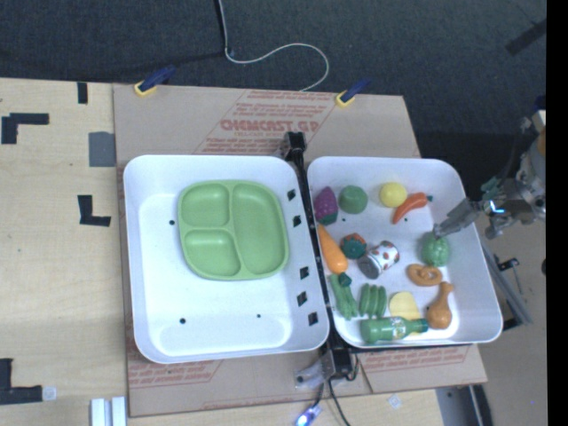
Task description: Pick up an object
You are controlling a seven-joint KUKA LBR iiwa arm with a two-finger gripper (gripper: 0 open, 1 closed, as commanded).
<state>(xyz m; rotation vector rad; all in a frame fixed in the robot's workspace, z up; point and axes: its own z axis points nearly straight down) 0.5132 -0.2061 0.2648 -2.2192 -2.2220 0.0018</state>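
From above, the right bin (461, 193) holds a crowd of toy foods: a purple piece (325, 203) and an orange carrot (332, 252) along its left wall, a green ball (353, 199) and a yellow piece (393, 193) toward the far edge, a red pepper (410, 207) just beside the yellow one, and a green bottle (388, 329) lying along the near edge. A leafy green piece (435, 250) sits close to the right wall. The gripper (446, 224) reaches in over that right wall, its tip just above and beside the leafy green piece; whether it is spread or closed I cannot tell at this size. Nothing appears lifted. The left bin (142, 185) carries a green divided plate (234, 229). Judging by this, the pick is not yet made: the grasp and lift remain.
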